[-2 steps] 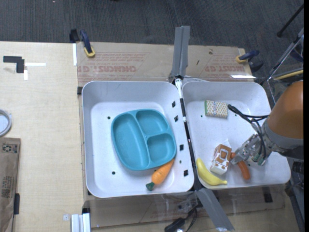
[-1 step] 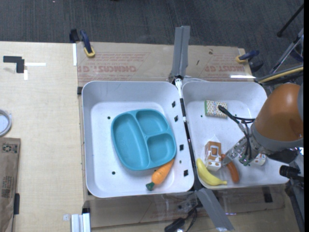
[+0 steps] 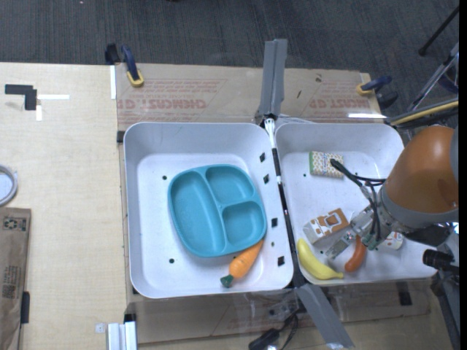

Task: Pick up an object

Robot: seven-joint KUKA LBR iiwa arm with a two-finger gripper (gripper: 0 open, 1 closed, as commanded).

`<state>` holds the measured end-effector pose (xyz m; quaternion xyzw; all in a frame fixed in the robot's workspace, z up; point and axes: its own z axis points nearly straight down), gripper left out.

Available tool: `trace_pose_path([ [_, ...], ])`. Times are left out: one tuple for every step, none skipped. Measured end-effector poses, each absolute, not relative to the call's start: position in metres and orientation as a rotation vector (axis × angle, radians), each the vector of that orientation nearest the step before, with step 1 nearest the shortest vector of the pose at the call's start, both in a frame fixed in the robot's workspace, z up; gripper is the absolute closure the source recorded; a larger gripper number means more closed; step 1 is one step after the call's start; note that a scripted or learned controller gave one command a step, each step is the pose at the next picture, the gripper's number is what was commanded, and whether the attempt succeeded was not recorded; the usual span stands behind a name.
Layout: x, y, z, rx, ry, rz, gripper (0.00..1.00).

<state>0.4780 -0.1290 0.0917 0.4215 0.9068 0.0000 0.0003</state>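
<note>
**Tool low in the right bin, among the small objects**

Far to the tool's left, on the bare worktop, lie a black L-shaped marker, part of a tape roll at the edge, and a brown cardboard piece. Nearer, still well left of the tool, the left bin holds a blue divided plate with three compartments, lying at a slant. A toy carrot lies just beside the plate's lower right edge, its green end pointing to the bin's near wall.

Past the divider is the right bin, where the tool sits low near the front wall. Just left of it lies a small orange-and-white box, apparently touching the tool's metal parts. Below and to the left a yellow banana curves along the bin's front, close to the tool. Immediately right of the tool a small reddish-orange object, shaped like a sausage, rests on the bin floor. Whether the tool's fingers are spread or pressed together cannot be told; nothing is visibly between them. Farther back from the tool, a small patterned green and tan packet lies alone. The arm's orange band rises to the tool's right, with cables looping toward it.
</note>
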Motion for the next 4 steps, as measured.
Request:
trace_pose_path([
  [0.479,-0.129,0.101,1.326,2.845,0.001,1.0],
  [0.502,-0.071,0.192,1.446,2.787,0.0,1.0],
  [0.501,-0.071,0.191,1.446,2.788,-0.001,0.0],
  [0.503,-0.071,0.2,1.444,2.788,-0.002,1.0],
])
